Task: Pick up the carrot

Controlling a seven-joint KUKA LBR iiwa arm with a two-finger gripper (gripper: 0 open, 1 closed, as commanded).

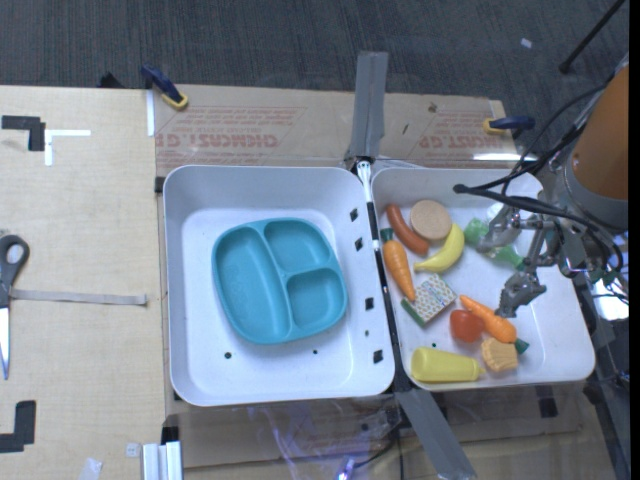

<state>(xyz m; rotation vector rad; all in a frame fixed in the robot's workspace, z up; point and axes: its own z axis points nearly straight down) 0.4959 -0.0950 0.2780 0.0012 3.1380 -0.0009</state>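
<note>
1. Two orange, carrot-like pieces lie in the right bin [570, 363]. One carrot [399, 269] lies lengthwise just beside the bin's left wall, pointing from far to near. A second carrot [489, 319] lies near the bin's middle, tip toward the near right.
2. Handling, as a judgement: both look like toy food, so light, stiff and smooth, likely to slip or roll. Best hold is across the thick middle, with the fingers square to the long axis.
3. Neighbours of the first carrot: a sausage [406, 230] just above it, a banana [445, 250] to its right, a speckled block [431, 299] touching or nearly touching its lower end. Little room on the wall side.
4. Neighbours of the second carrot: a red tomato [464, 325] touching it, and a small orange-yellow piece [499, 356] just below.
5. Gripper [519, 295] hangs just above the second carrot's upper right. Cannot tell whether it is open or closed; nothing is seen held.
6. Left bin [180, 298] holds a blue divided plate [280, 280].
</note>
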